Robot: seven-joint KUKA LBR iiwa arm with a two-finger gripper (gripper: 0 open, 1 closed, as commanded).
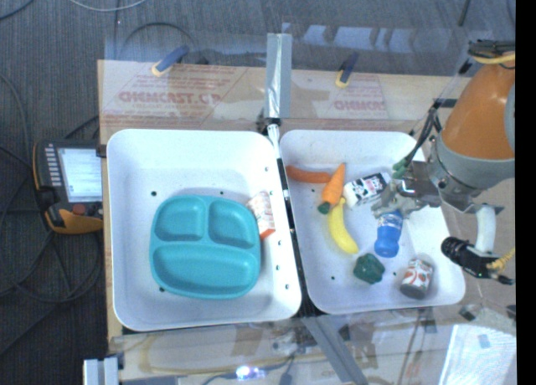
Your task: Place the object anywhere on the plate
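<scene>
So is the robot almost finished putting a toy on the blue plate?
Not yet. Nothing looks done: the blue plate in the left bin has no toy on it. Right now the claw sits low in the right bin, just above the blue bottle, but I can't tell if it has grabbed anything. Still left: lifting a toy, carrying it across, and setting it on the plate.

Plate [203,246] in left bin [126,207]; banana [342,231], carrot [334,184] in right bin [444,287]

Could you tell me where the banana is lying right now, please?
The banana lies in the right bin, just below the carrot and left of the blue bottle.
</scene>
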